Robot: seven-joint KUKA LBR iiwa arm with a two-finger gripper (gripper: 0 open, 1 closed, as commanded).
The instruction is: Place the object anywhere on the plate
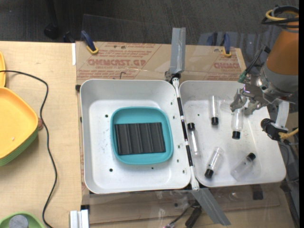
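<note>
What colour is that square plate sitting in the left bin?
Teal, with a dark grey ribbed centre; the plate shows clearly in the overhead camera view, inside the left white bin.

A dark grey carpeted floor [142, 8] runs across the top of the view, and on it, at the upper left, stands the black base of a chair [71, 4]. Below it, on the left, lies a light wooden tabletop [52, 175] with a thin black cable [47, 127] looping across it. A stack of yellow and green plastic dishes [14, 127] sits at the table's left edge. Behind the bench, a brown cardboard sheet [128, 61] printed with red lettering lies flat, held at its corners by blue and orange clamps [89, 42]. A grey metal post [177, 51] rises over the cardboard's middle. Light is even and soft, casting faint shadows.
</note>
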